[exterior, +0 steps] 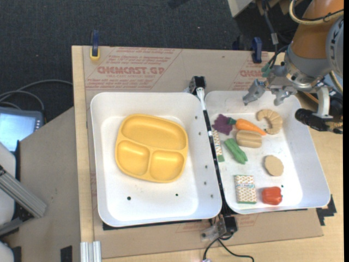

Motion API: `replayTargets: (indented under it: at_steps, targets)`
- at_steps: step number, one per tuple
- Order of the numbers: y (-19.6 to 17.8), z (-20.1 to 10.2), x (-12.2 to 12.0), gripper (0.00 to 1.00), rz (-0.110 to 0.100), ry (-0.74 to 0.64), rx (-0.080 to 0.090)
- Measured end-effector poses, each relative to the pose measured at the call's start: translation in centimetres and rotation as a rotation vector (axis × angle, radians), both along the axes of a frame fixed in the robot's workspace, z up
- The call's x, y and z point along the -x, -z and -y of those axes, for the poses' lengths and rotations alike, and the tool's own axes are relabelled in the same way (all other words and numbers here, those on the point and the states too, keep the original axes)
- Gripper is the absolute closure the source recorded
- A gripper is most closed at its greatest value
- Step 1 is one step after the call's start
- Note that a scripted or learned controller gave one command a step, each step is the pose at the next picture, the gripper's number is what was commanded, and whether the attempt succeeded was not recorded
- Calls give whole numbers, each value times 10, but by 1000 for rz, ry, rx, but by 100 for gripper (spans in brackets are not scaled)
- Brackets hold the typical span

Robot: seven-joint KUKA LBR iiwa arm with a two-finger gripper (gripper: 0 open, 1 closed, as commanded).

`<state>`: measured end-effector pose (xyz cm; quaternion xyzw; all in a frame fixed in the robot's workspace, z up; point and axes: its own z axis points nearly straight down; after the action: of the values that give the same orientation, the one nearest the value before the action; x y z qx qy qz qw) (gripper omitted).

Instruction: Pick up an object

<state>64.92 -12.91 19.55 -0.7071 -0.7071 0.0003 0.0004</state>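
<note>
Toy food lay scattered in the right bin (313, 168), and none of it sat between the gripper's fingers. Nearest the camera, a small green-and-white carton (245, 188) stood beside a red pepper (272, 195), the two just apart near the bin's front edge. Behind them a tan potato-like piece (274, 165) rested alone. Further back, a green pickle (236, 150) lay at a slant, close to a beige bread roll (249, 140). An orange carrot (250, 126) lay touching the roll's far side, its leafy end pointing at a purple piece (222, 123) next to the divider between the bins. A croissant (271, 120) curled just right of the carrot's tip.

In the left bin (103, 146), a yellow divided plate (151, 147) with three compartments sat near the middle, nothing in it.

At the far right corner of the right bin, the gripper (268, 93) hung over the bin's back rim, its two grey fingers (252, 95) spread apart with nothing between them. It was near the croissant but not touching it. The orange band (322, 7) showed above the wrist. Both bins rested on a brown board (136, 67) printed with red lettering.
</note>
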Motion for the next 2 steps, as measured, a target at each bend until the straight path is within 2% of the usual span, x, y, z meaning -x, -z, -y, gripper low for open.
replayTargets:
  at_steps: [1,2]
  targets:
    - [118,-4,27,0,-9,1,-2]
    - [100,-3,24,100,2,1,1]
